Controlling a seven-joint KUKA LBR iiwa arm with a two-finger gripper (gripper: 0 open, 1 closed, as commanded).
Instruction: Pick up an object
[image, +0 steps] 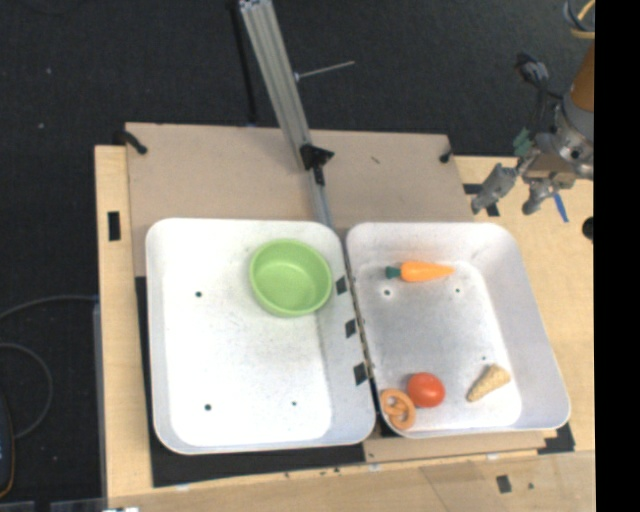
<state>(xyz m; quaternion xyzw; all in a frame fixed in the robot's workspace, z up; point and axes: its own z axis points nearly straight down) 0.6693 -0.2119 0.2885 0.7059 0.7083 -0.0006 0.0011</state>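
Hanging at the upper right of the bench, the gripper (512, 193) is outside both bins, just beyond the far right corner of the right bin (535, 300). Its two fingers stand apart, open, and nothing is between them. In the right bin lie four small things. A toy carrot (422, 271) rests near the far wall, with its green end pointing to the left. A red tomato (426, 389) sits near the front wall, touching a round orange pretzel-like piece (397, 408) in the front left corner. A tan wedge (489, 382) lies to the right of the tomato, apart from it. In the left bin (180, 330) stands a green bowl (290, 278), upright, near the far right corner.
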